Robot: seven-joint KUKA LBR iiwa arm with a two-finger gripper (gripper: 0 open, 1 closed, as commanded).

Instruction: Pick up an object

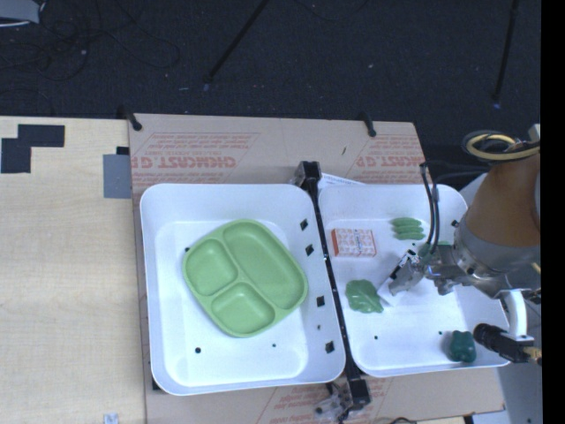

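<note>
Green tray in left bin

Dark carpeted floor with cables lies beyond a pale wooden bench.

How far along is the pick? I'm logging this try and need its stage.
Done: the gripper is down inside the right bin, among the objects. In hand: nothing visibly; it sits just right of the light green piece, which lies on the bin floor. Left: grasping and lifting an object. The patterned card, the small green item and the dark green object lie untouched, and the green divided plate rests in the left bin.
</note>
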